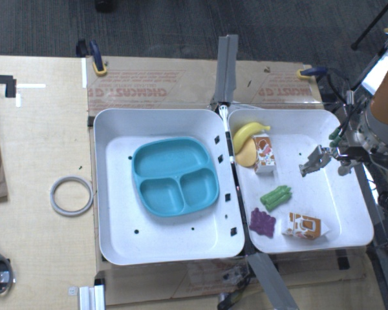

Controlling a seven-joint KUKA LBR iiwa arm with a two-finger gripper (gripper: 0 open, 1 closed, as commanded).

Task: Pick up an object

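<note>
On the pale wooden counter sit two shallow white plastic bins; the left bin carries a turquoise three-compartment plastic tray. The right bin holds the rest — a yellow banana, a small red-and-white carton, an orange-and-white carton, a green pod-shaped toy and a purple grape cluster. The hand hangs over bare floor right of them, gripping nothing; how far open, I cannot tell.
</note>
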